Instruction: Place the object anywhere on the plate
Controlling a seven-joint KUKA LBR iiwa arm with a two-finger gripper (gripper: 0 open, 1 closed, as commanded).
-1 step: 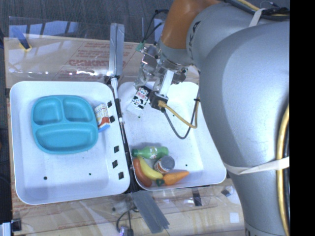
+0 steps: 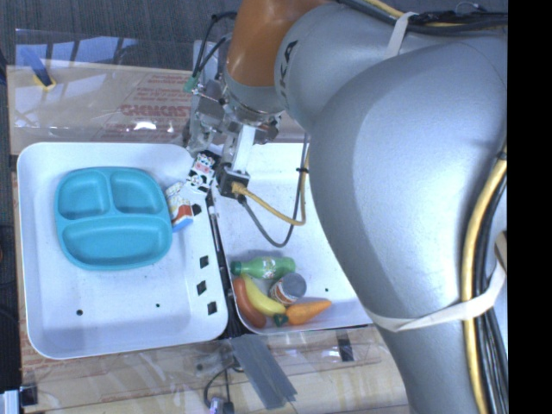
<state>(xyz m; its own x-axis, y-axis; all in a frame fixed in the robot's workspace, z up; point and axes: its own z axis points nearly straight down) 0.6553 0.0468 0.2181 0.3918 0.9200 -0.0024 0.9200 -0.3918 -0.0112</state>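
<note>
The blue plate (image 2: 112, 216), a three-part tray with rounded corners, lies flat in the left bin (image 2: 52, 317) and serves as the anchor here. Just off the plate's right edge, near its upper right corner, sits a small white carton (image 2: 179, 203) with red and blue markings, tilted; it seems to rest on the bin floor beside the plate rather than on it, though whether it touches the plate's rim is hard to tell. Up and to the right of the plate, over the wall between the two bins, hangs the gripper (image 2: 203, 172), with a black-and-white patterned piece at its tip close above the carton; whether its fingers are open or closed cannot be told from this view, and nothing can be seen held between them. The grey arm (image 2: 397, 171) with its orange band (image 2: 259, 37) rises from there, and a yellow cable (image 2: 276, 218) loops below the wrist. Well to the right of the plate and lower, in the right bin (image 2: 332, 270), a green bottle (image 2: 263, 268), a banana (image 2: 257, 298), a carrot (image 2: 306, 310) and a small can (image 2: 291, 288) are heaped together in the near corner.
</note>
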